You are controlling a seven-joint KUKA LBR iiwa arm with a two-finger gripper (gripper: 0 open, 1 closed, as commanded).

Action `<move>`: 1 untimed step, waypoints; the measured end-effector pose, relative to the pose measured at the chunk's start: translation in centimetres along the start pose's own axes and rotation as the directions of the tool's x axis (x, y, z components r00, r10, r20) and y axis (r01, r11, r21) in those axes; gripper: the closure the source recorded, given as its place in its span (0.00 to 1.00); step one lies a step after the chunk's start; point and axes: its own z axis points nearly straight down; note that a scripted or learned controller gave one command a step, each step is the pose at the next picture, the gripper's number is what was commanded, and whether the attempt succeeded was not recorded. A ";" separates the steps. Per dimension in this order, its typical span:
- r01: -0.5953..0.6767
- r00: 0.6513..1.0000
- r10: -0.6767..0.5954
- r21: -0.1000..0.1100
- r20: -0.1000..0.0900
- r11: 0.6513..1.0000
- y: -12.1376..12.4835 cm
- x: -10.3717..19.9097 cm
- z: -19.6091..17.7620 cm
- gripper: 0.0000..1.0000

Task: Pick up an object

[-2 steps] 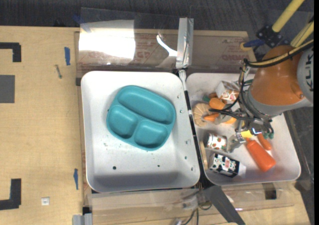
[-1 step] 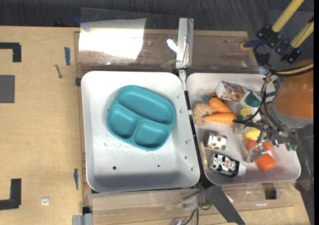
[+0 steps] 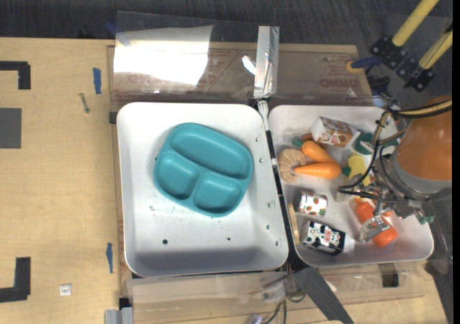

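The right bin [image 3: 420, 249] holds several small items. Among them are two orange carrots [image 3: 317, 169], a tan waffle-like piece [image 3: 290, 160], a small printed carton [image 3: 334, 131], a yellow piece [image 3: 356, 166], a white can with red marks [image 3: 313, 205] and a black patterned box [image 3: 323, 237]. My gripper [image 3: 375, 225] is low in the near right part of this bin. It sits right over a red-orange item [image 3: 385, 237], with another red piece [image 3: 364, 210] just left of it. The wrist and cables hide how the gripper meets these pieces.
The left bin [image 3: 140, 229] carries a teal divided plate [image 3: 204, 168]. A clear plastic divider [image 3: 266, 64] stands behind the bins. The arm's orange band [image 3: 428, 151] hangs over the right bin's right wall. Yellow struts [image 3: 424, 6] cross the top right.
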 end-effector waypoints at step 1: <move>0.003 1.000 -0.003 0.004 0.011 1.000 0.0 -0.4 -1.3 1.00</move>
